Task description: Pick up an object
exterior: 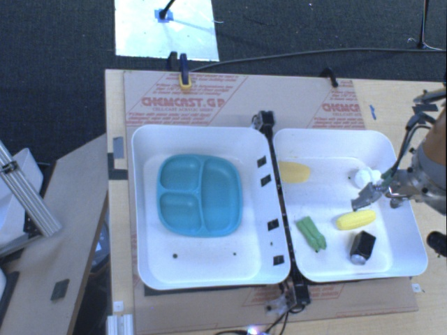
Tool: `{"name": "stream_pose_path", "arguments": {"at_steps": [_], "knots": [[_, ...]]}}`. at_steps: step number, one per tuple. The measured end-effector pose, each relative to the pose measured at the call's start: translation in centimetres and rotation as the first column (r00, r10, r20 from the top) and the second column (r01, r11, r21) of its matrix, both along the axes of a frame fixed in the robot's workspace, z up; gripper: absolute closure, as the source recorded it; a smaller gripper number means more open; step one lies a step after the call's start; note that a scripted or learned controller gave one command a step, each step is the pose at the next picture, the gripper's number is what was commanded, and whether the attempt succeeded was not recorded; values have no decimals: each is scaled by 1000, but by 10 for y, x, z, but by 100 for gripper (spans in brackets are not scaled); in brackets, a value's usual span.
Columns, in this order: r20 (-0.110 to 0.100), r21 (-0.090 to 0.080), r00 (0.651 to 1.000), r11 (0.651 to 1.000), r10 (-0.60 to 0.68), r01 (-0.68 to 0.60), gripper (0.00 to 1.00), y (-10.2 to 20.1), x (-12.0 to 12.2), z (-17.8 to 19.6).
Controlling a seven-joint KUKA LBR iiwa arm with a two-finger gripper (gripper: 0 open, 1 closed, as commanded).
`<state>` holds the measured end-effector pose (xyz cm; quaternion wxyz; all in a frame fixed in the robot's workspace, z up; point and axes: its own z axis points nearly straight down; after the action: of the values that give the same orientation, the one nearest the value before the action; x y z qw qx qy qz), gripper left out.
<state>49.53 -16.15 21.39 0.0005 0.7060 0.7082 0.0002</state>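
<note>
Looking down on the bench, I see nothing lifted yet. My gripper hangs low over the right bin, just above and left of the yellow corn, with nothing visible between its fingers. How wide they are I cannot tell at this angle. Nearest candidate is that corn, lying flat on the bin floor; a white piece sits just beyond the gripper, a black can and green pod nearer the front edge. By my reckoning the approach is mostly done; descent, closing and lifting remain.
</note>
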Motion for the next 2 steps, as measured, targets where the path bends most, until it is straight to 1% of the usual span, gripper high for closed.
{"name": "stream_pose_path", "arguments": {"at_steps": [1, 2], "knots": [[0, 0, 1000, 1000, -2, 2, 0, 0, -2, -41], [-2, 2, 1000, 1000, -2, 2, 0, 9, -6, -96]]}}
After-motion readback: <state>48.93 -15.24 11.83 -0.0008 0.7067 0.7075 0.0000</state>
